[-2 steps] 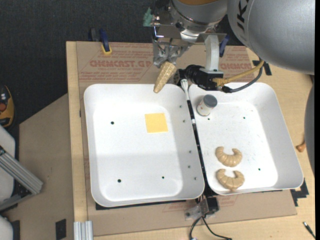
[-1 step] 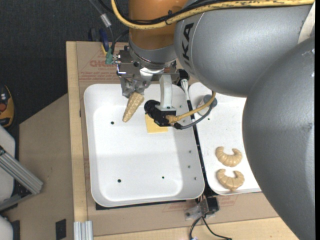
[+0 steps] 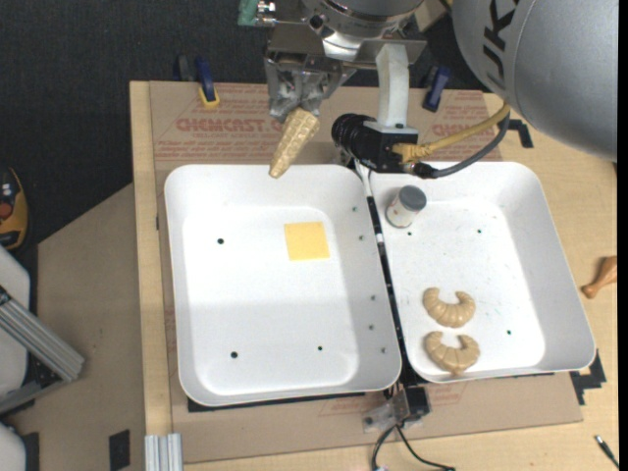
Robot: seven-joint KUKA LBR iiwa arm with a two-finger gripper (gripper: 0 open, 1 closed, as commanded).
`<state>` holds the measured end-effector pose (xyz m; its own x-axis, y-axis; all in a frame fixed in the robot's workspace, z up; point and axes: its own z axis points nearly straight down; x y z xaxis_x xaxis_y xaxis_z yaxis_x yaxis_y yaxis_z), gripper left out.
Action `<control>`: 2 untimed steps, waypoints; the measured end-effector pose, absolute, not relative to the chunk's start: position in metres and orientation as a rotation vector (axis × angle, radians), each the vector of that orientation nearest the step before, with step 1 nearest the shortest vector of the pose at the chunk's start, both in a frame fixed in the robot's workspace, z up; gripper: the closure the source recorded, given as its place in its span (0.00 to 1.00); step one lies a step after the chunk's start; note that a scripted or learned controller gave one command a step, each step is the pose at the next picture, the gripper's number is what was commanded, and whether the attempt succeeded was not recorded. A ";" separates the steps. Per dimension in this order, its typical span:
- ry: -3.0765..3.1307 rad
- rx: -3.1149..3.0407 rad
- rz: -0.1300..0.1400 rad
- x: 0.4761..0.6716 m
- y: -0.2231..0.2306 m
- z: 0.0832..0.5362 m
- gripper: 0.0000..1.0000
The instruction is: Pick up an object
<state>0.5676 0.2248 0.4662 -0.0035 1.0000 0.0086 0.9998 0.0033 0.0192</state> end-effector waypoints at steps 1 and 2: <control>2.228 2.229 -0.033 0.486 0.224 0.273 1.00; 2.222 2.214 0.025 0.480 0.225 0.429 1.00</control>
